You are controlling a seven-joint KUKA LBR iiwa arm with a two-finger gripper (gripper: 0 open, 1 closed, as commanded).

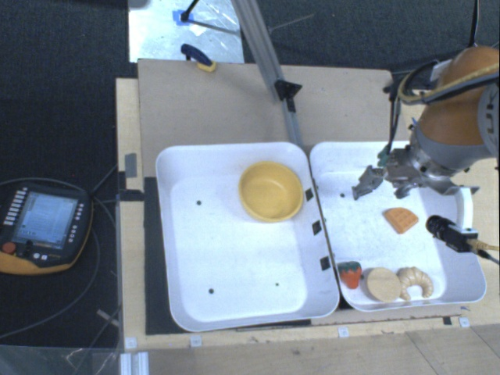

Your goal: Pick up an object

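Observation:
My gripper (366, 186) hangs over the upper middle of the right bin (334, 156), reaching in from the right. Its fingers look open, with nothing between them. An orange wedge (401, 219) lies on the bin floor a little to the gripper's lower right, apart from it. Along the bin's near edge sit a small red and green piece (349, 273), a round beige disc (382, 284) and a pale croissant shape (416, 281). A yellow bowl (270, 191) stands upright in the top right part of the left bin (178, 233).
A black cylinder (447, 233) juts from the arm over the right bin's right side. A slanted metal pole (266, 49) crosses the board behind the bins. A teach pendant (41, 226) lies on the floor at the far left.

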